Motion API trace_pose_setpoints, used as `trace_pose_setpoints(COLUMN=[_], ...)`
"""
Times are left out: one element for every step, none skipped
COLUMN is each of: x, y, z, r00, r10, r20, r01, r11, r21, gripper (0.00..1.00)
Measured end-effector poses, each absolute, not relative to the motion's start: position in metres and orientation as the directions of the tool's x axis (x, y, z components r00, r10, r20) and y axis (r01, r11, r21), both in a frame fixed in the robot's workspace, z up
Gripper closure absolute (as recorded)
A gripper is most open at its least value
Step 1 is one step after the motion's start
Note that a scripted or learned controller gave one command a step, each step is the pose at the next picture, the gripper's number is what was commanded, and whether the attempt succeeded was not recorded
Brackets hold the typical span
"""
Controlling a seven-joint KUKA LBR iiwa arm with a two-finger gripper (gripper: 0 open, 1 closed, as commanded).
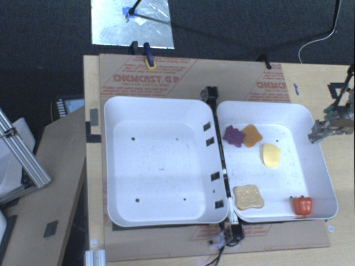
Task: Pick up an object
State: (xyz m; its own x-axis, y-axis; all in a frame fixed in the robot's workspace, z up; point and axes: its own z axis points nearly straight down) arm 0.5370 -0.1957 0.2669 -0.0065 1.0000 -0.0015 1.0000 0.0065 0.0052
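Hovering gripper [321,131] beside right bin [319,159], apart.

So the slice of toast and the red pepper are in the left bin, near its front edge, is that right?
Not quite: the camera view shows the slice of toast and the red pepper near the front edge of the right bin, not the left bin.

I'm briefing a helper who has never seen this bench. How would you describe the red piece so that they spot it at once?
Of the two white bins, take the right bin. Go to its near right corner, where the red piece sits apart from the rest. It is the one red thing there, small and chunky, unlike the flat tan toast to its left and the pale yellow piece further back.
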Motion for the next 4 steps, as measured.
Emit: trace_pose_setpoints(x=[0.486, 0.496, 0.486, 0.488], y=[-0.173, -0.133, -0.124, -0.072], z=[0.314, 0.462, 0.379, 0.509], r00=[-0.005, -0.01, -0.001, -0.009], r10=[1.0, 1.0, 1.0, 1.0], r20=[-0.001, -0.004, 0.001, -0.001], r01=[1.0, 1.0, 1.0, 1.0], r11=[0.005, 0.01, 0.001, 0.009], r21=[0.006, 0.021, -0.004, 0.018], gripper=[1.0, 1.0, 1.0, 1.0])
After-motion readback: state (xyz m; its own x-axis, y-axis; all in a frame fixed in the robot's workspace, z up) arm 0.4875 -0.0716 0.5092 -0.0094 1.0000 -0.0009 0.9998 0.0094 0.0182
